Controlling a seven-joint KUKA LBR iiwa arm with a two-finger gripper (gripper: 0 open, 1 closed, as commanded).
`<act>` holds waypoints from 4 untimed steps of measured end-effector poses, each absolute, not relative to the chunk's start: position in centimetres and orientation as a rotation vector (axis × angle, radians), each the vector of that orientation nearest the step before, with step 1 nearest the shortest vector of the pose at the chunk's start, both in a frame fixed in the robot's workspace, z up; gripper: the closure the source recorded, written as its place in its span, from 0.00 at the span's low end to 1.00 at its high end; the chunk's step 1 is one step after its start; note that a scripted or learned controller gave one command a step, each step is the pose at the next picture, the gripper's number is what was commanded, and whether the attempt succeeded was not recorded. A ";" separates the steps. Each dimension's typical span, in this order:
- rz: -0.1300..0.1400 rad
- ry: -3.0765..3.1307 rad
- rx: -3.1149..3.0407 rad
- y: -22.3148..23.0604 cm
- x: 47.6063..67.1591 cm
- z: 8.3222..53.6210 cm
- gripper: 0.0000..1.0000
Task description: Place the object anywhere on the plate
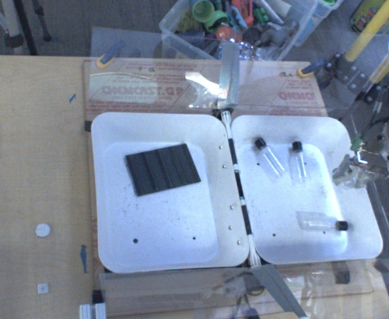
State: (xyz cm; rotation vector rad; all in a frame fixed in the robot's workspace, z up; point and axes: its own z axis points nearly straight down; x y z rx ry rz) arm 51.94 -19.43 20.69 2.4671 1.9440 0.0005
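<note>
A dark grey ridged plate (162, 168) lies flat in the left bin (112, 247), toward its upper left. In the right bin (362, 243) lie three clear vials with black caps. Two rest side by side near the back (269, 155) (298, 161), and one lies on its side at the front right (320, 223). My gripper (351, 171) hangs at the right rim of the right bin, apart from all three vials. It looks small and blurred against the clutter behind it. I see nothing held in it.
A clear tub of colourful toys (247, 12) stands behind the bins. A metal strip (230, 78) runs along the divider between them. On the wooden bench to the left lies a small white disc (42, 230).
</note>
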 end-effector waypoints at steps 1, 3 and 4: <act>0.001 2.324 2.111 -14.4 48.2 35.9 1.00; 0.002 2.801 1.407 -11.1 48.1 42.0 1.00; 0.002 2.947 1.064 -8.4 48.1 43.1 1.00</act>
